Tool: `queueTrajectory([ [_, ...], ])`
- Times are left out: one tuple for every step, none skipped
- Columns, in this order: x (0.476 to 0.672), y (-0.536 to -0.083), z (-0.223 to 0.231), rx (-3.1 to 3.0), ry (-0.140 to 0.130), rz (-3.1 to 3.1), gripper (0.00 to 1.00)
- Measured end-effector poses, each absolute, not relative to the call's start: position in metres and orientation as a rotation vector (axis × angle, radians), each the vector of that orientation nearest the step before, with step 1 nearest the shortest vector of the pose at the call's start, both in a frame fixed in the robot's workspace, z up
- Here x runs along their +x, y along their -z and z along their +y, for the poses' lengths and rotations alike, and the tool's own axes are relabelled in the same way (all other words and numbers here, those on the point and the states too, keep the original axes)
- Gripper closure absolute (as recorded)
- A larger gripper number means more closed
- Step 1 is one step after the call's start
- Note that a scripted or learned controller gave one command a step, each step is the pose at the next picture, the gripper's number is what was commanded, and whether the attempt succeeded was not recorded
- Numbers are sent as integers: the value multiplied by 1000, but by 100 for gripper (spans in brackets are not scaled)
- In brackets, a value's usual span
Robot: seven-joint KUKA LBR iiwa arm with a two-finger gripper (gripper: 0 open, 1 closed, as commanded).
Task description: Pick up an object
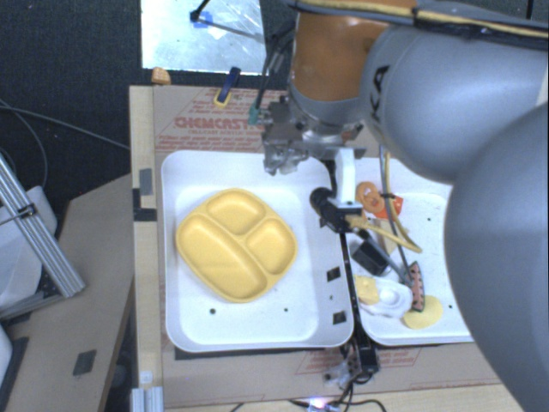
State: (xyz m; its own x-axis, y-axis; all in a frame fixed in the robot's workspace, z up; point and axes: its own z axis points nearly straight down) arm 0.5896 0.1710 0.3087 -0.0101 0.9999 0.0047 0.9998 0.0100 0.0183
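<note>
The grey arm reached in from the right and covered much of the upper right of the view, its orange band sitting above the wrist. Below the band the jaws hung over the far edge of the left bin, near its upper right corner; whether they were open or closed could not be told, and nothing could be seen between them. The 2 white bins lay side by side on the surface, touching along a dark seam. In the left bin a yellow plate with 3 compartments lay flat, slightly turned, roughly in the middle and apart from the jaws. The right bin, partly hidden by the arm, held a cluster of small things: a white stick-like piece at its far left edge, a black knob-like thing just below that, an orange round piece beside it, a black block nearer the middle, a tan strip crossing above the block, a brown strip, a white lump and a flat yellow disc at the near edge. These things lay close together, several touching or overlapping. Behind the bins, cardboard with red lettering showed, with a blue and yellow object on it and a shiny sheet beyond. A metal frame stood at the left.
</note>
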Motion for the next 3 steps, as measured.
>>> queueTrajectory([
  [640,-176,171,2218,3,2225,100],
  [521,-96,239,2216,17,2243,100],
  [556,-241,194,2219,-19,2213,100],
])
